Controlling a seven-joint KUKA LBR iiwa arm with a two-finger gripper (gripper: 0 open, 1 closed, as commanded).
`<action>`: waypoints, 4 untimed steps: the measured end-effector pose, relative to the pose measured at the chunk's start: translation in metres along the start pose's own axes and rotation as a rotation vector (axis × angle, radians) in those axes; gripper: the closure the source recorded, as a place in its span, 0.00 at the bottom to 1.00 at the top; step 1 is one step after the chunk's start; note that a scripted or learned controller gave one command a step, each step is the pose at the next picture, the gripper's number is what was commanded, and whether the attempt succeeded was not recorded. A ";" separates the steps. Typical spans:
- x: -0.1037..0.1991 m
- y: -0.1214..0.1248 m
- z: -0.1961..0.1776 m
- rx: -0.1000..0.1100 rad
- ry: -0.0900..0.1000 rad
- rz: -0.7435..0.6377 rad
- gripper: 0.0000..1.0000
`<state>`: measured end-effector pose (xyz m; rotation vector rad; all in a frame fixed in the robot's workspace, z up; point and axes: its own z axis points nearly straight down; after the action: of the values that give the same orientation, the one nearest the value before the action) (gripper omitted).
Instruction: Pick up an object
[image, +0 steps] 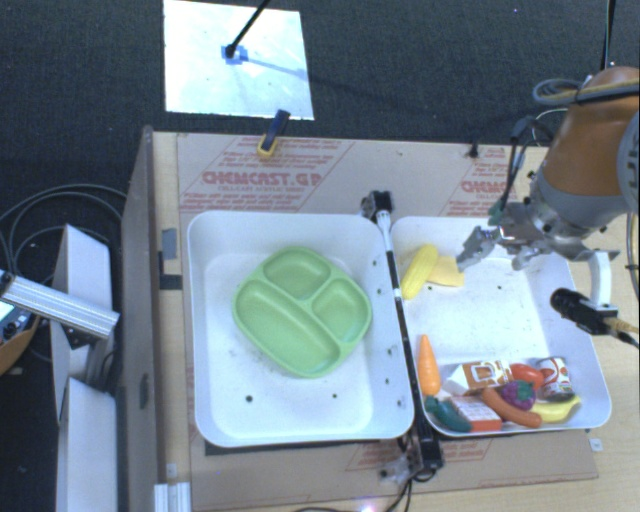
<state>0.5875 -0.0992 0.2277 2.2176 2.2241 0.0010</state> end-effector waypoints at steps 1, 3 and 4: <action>0.010 0.024 0.082 0.004 0.001 -0.003 0.00; 0.013 0.055 0.114 -0.020 0.001 -0.001 1.00; -0.021 0.041 0.080 -0.002 -0.001 0.003 1.00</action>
<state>0.6282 -0.1197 0.1475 2.2201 2.2189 0.0021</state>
